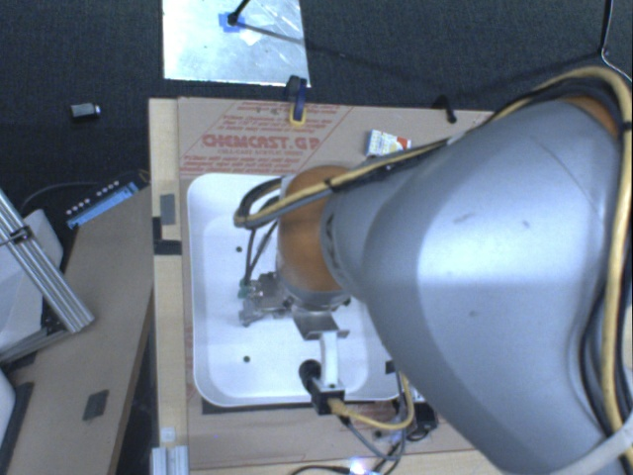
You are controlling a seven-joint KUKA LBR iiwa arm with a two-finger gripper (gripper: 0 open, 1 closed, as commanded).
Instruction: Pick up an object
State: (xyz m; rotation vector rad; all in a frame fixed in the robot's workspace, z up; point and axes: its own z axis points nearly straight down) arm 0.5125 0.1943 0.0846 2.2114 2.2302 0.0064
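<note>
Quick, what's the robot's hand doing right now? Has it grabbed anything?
Hand: low inside the white bin, under the orange band. Whether it is open, closed or holding something cannot be told from this angle.

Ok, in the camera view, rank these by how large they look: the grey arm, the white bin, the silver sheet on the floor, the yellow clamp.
1. Grey arm, though it is nearest the camera, which inflates it.
2. White bin, partly covered by the arm.
3. Silver sheet.
4. Yellow clamp, by far the smallest.

Robotics lab, arm (495,265), bench bin (213,265)
</note>
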